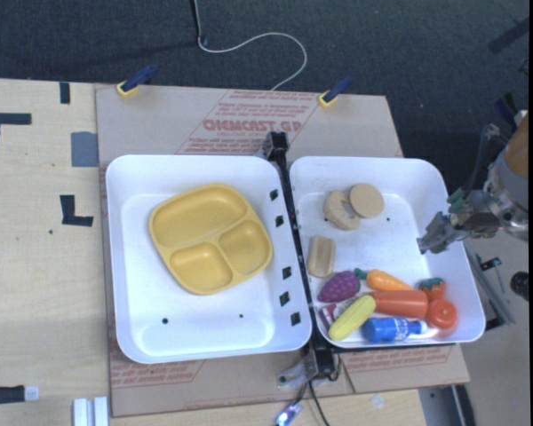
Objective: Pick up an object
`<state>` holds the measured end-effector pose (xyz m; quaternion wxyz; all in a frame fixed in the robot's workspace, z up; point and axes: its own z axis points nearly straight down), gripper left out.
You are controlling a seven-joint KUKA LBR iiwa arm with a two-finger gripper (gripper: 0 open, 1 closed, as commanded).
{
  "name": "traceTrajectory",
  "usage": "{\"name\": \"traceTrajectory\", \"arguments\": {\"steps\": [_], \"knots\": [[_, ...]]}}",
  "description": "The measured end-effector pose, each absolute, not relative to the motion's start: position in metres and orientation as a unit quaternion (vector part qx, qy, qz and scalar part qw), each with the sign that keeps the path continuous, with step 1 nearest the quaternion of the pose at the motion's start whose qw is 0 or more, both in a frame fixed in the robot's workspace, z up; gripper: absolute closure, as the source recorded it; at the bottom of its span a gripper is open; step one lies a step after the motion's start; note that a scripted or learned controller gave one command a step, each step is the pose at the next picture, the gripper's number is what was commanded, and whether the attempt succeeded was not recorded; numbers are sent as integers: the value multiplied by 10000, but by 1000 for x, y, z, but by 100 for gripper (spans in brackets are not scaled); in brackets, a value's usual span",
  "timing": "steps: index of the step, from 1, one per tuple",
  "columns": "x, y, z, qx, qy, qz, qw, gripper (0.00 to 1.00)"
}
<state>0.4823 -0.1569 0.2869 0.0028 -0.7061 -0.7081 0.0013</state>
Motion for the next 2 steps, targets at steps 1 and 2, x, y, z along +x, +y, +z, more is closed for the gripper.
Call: {"name": "traceTrajectory", "arguments": {"steps": [1, 2], "knots": [[481, -49, 188, -7034, -7107, 36, 80, 100], [486, -23, 338, -7050, -7092, -36, -34, 100]]}}
